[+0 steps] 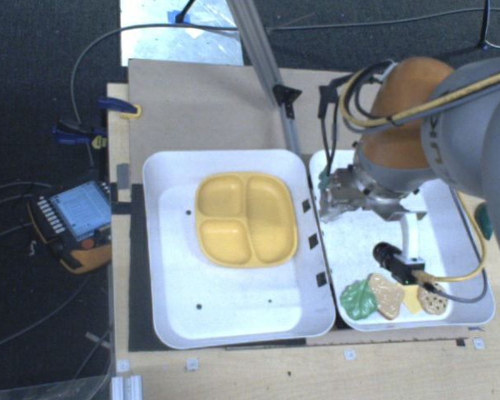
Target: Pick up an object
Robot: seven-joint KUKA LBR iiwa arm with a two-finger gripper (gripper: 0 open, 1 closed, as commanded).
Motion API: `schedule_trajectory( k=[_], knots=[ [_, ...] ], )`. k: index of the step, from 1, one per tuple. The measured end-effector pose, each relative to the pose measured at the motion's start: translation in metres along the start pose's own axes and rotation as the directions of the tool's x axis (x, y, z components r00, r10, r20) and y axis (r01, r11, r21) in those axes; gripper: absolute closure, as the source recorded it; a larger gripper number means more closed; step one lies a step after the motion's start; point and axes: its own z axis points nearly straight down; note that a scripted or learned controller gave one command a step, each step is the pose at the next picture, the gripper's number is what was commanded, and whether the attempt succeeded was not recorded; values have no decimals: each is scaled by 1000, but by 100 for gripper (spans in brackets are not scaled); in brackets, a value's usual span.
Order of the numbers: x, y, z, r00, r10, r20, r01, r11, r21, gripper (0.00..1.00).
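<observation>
well apart — bread slice (387,296) sits nearer the camera than gripper (329,200)

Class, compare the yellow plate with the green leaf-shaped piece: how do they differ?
The yellow plate is far larger than the green leaf-shaped piece. The plate has compartments; the green piece has none. The plate lies alone in the left bin; the green piece touches a tan slice in the right bin. Both lie flat.

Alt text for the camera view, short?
The gripper hangs over the upper left of the right bin, apart from a green leaf, a tan bread slice and a yellow wedge along its lower edge. The left bin holds a yellow divided plate.
</observation>
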Motion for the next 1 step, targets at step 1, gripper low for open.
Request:
schedule_trajectory(
  k=[1],
  knots=[
    [50,18,-12,1000,0,0,0,1000,-3,100]
  ],
)
